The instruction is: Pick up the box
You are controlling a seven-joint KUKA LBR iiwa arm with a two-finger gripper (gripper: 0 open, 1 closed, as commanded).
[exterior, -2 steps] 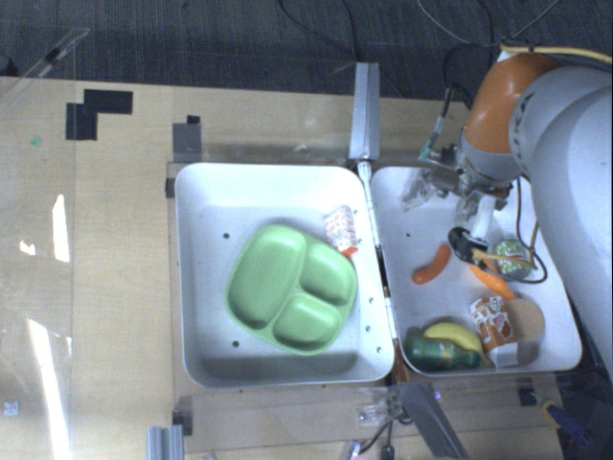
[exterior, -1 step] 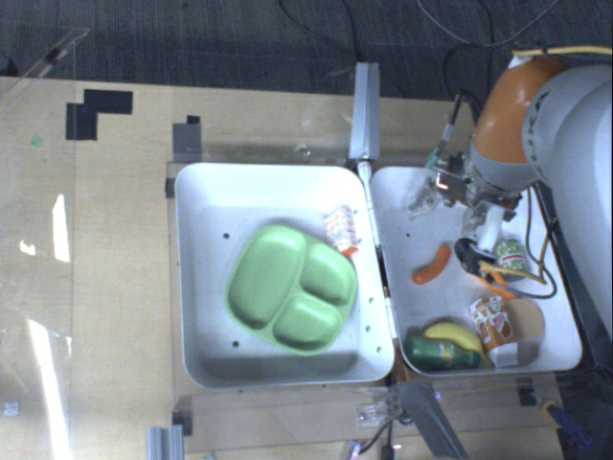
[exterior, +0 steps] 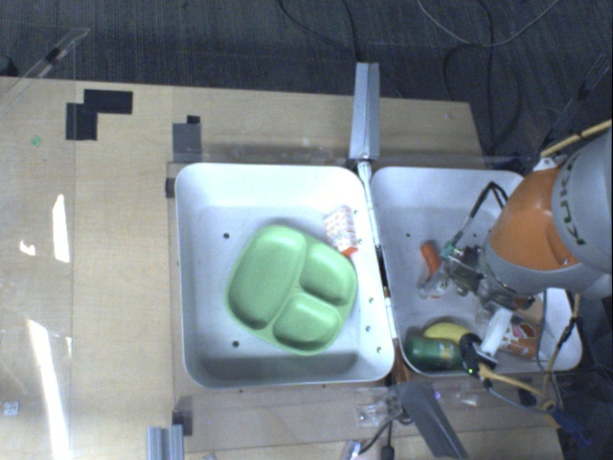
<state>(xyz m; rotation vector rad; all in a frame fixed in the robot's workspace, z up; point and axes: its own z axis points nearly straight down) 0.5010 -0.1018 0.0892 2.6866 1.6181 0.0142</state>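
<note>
Fingers unreadable: open or closed, cannot tell. Gripper (exterior: 448, 274) low over the middle of the right bin (exterior: 421, 182). Box (exterior: 340, 227) against the right wall of the left bin (exterior: 196, 257), beside the green tray (exterior: 292, 287), seemingly untouched; reaching, grasping and lifting all left.

A green three-compartment tray (exterior: 292, 287) lies tilted in the middle of the left bin (exterior: 196, 257). Just beyond the tray's far right corner, against the bin's right wall, sits a small clear packet with an orange end (exterior: 341, 229). Well right of the tray, in the right bin (exterior: 402, 209), lie a small orange piece (exterior: 430, 253) and, nearer, what may be a yellow-and-green fruit (exterior: 436, 345).
</note>
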